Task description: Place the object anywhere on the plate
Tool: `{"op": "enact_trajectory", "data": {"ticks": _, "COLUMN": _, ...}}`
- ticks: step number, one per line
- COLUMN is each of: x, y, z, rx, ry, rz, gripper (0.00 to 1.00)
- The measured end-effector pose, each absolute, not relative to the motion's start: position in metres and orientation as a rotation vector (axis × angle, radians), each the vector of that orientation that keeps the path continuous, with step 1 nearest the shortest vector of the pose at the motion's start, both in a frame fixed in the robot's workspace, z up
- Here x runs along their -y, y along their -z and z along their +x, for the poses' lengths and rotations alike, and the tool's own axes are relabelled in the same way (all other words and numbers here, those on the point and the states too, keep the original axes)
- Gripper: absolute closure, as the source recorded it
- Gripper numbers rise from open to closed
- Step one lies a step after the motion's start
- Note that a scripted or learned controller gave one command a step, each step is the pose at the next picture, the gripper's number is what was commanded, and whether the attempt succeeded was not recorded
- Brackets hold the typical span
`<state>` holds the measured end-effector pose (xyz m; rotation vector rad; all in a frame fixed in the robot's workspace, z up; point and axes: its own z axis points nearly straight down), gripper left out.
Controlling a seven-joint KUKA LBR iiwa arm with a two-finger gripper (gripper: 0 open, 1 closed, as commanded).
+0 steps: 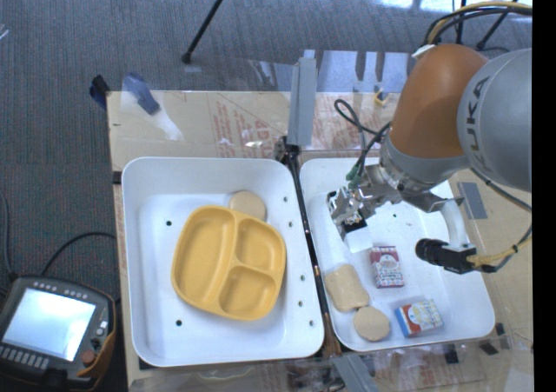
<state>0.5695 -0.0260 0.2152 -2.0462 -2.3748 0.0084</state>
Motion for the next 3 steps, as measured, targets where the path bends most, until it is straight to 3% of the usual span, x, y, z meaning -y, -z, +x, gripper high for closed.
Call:
{"op": "enact_trajectory", "data": {"ticks": 1, "x": -0.039, "y": -0.187, "z": 0.531, "rx": 2.427, "ry": 0.006, "rz": -2.004, "gripper": 1.0}}
{"op": "enact_trajectory", "data": {"ticks": 2, "x": -0.099, "y": -0.186, "z": 0.541, "rx": 2.471, "ry": -0.011, "rz": -1.928, "gripper": 1.0}}
{"op": "enact_trajectory", "data": {"ticks": 3, "x": -0.098, "y": -0.186, "z": 0.541, "rx": 2.47, "ry": -0.012, "rz": -1.93, "gripper": 0.0}}
